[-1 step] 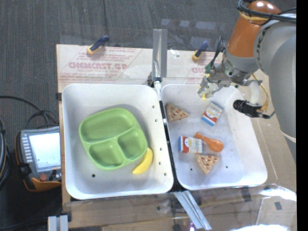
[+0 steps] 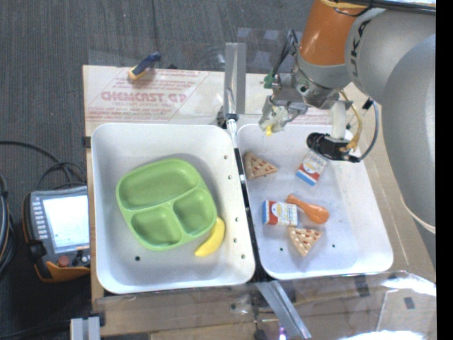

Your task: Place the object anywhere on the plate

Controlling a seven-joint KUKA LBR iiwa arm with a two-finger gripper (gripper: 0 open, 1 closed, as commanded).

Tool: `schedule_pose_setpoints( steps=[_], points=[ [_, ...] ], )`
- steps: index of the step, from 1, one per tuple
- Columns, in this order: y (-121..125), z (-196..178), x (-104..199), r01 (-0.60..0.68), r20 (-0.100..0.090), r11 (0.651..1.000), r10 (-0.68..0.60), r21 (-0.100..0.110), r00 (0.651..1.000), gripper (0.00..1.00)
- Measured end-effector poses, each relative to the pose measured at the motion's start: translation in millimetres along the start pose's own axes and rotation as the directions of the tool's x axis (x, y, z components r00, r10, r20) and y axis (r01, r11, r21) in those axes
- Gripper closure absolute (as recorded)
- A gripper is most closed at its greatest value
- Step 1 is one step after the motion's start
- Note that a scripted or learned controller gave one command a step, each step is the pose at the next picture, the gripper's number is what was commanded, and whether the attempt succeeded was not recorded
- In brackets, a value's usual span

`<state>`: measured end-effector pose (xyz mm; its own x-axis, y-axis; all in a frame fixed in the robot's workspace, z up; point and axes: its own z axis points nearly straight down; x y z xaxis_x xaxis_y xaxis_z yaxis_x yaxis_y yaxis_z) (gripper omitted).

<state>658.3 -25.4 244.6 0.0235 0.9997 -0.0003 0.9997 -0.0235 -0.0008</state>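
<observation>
From my remote seat, I see the gripper (image 2: 274, 119) hanging at the upper middle of the frame, over the top left corner of the right bin (image 2: 368, 211). A small pale yellowish piece (image 2: 269, 126) sits at its fingertips, so I judge it is clamped on that item, though the thing is too small for me to name. It looks lifted clear of the bin floor.

The green plate (image 2: 145, 183) lies in the left bin (image 2: 106, 161), in the lower left-centre of the frame, with a banana (image 2: 211, 238) touching its lower right rim. All three plate compartments look bare.

So I'd say the pickup is done and the carry and release are left: the load must cross the divider between the bins, toward the lower left, and come down on the plate.

As for orientation, the held piece seems slightly longer than wide, its long axis running roughly from upper right to lower left, hanging down from the fingers. Beyond that I cannot tell.
</observation>
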Motion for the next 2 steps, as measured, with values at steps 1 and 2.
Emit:
schedule_pose_setpoints(
  steps=[1,2],
  points=[
    [-36,10,60,-0.003,0.001,1.000,0.003,0.002,1.000,1.00],
    [-86,13,99,0.162,0.000,0.987,-0.162,0.002,0.987,1.00]
  ],
)
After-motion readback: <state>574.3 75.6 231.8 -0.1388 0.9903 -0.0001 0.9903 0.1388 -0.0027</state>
